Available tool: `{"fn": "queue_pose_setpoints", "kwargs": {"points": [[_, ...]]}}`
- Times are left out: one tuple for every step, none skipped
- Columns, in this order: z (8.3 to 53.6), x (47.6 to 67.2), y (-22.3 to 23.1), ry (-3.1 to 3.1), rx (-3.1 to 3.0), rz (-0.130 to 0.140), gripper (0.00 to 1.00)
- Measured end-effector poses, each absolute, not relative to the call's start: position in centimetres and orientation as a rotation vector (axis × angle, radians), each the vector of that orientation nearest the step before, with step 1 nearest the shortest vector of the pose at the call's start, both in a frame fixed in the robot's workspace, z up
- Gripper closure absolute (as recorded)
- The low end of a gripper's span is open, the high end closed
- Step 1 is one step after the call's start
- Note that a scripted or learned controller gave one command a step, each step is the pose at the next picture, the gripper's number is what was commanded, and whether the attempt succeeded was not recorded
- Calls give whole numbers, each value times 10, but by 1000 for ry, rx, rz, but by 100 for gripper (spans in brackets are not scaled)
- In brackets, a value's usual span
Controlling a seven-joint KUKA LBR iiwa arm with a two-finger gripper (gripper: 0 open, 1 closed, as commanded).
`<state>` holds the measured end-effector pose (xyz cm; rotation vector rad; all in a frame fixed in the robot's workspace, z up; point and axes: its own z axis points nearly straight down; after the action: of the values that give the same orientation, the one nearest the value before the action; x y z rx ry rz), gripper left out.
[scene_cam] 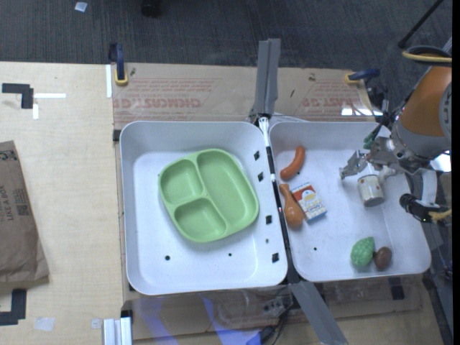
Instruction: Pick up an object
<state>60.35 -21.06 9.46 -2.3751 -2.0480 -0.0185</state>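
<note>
Bumpy green obj [363, 252], brown one [383, 257] beside.

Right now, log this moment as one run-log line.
arm: over right bin | gripper: above bin floor, nothing seen held | nearest: grey cup | left bin: green divided plate

We see two bins, the left bin [144, 264] and the right bin [410, 264], of smooth, faintly glossy white plastic. The green divided plate [208, 194] looks like matt plastic. The bench top [65, 157] shows pale wood grain, and a brown paper bag [18, 214] lies creased and dull on it.
</note>
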Motion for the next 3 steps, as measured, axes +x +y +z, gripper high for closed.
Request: {"fn": "queue_pose_setpoints", "kwargs": {"points": [[150,627,-212,-2104,-2336,0,0],[104,613,-213,-2171,-2265,-1,0],[91,571,-209,-2274,-2166,2,0]]}}
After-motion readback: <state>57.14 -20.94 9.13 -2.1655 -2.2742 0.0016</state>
